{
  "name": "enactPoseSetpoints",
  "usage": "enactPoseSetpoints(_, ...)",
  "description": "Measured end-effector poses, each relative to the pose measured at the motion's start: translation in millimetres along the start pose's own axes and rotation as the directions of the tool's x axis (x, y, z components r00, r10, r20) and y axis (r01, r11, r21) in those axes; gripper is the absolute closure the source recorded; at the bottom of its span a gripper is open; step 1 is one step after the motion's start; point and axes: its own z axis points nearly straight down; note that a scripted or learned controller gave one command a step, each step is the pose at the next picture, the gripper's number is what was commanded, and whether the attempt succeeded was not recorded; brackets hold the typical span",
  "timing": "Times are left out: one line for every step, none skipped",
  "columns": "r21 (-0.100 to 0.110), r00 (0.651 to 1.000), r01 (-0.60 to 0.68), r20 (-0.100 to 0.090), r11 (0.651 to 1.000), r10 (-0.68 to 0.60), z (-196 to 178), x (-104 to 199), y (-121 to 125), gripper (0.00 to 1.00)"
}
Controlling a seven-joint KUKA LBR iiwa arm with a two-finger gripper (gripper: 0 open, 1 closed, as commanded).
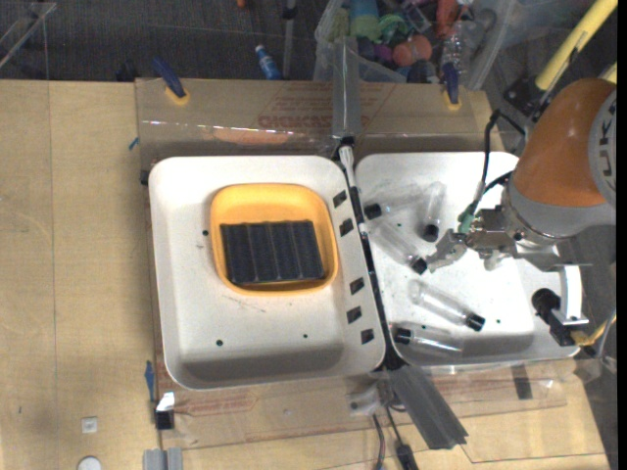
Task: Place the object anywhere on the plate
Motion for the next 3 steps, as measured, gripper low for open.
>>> enactPoseSetpoints(0.001,1.0,0.009,0.0,1.0,-0.009,11,-55,46,0.0)
enactPoseSetpoints(-0.001,0.992,0.127,0.002,0.992,-0.127,-17,-88,100,0.0)
enactPoseSetpoints(-0.003,0.921,0.39,0.003,0.921,-0.39,5,-113,135,0.0)
